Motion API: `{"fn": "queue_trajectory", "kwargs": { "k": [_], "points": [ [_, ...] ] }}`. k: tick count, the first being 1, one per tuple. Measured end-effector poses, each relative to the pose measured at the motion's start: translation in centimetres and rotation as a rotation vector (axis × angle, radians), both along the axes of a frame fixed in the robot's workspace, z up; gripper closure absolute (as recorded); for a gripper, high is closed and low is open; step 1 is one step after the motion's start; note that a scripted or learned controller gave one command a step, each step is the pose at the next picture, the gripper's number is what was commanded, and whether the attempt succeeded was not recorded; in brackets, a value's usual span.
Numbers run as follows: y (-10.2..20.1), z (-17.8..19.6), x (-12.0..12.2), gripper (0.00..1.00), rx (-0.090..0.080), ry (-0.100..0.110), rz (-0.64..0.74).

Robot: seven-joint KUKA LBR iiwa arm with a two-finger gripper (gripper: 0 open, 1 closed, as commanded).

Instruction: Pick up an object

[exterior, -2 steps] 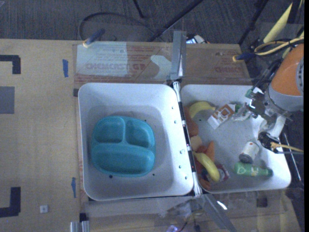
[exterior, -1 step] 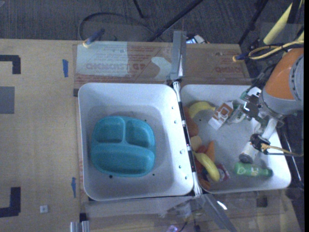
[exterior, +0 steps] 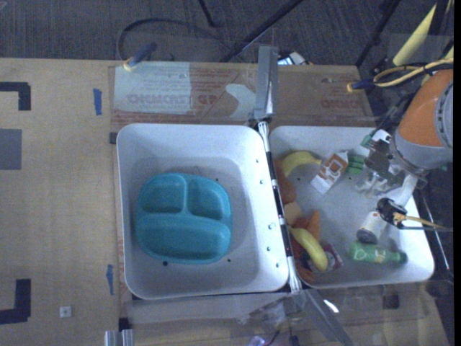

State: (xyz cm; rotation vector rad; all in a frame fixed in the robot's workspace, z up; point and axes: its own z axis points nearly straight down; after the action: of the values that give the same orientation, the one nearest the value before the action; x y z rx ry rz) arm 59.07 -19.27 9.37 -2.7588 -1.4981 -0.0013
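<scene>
My gripper (exterior: 370, 182) hangs over the back right part of the right bin (exterior: 425, 269), under the arm's orange band. Just left of it lie a small white and orange carton (exterior: 330, 172) and a green piece (exterior: 356, 163). A white container with a dark cap (exterior: 372, 225) lies in front of the gripper, and a green bottle (exterior: 378, 254) lies on its side nearer the front wall. One yellow banana (exterior: 298, 162) rests at the bin's back left, another banana (exterior: 311, 248) at its front left. Nothing shows held in the gripper.
The left bin (exterior: 137, 146) holds a blue divided plate (exterior: 184, 217). Orange pieces (exterior: 313, 223) lie along the right bin's left wall. A metal divider (exterior: 277, 207) separates the bins. Cables and stand legs cross the floor behind the bench.
</scene>
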Motion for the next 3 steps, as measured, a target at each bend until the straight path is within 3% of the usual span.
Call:
{"fn": "queue_trajectory", "kwargs": {
  "k": [1,2,3],
  "points": [
    [0.2,0.0,0.1,0.00,0.003,0.000,0.001],
    [-0.2,-0.7,4.6,0.00,0.016,-0.002,0.157],
    [-0.5,0.0,4.7,1.00,0.003,-0.002,0.162]
  ]
}}
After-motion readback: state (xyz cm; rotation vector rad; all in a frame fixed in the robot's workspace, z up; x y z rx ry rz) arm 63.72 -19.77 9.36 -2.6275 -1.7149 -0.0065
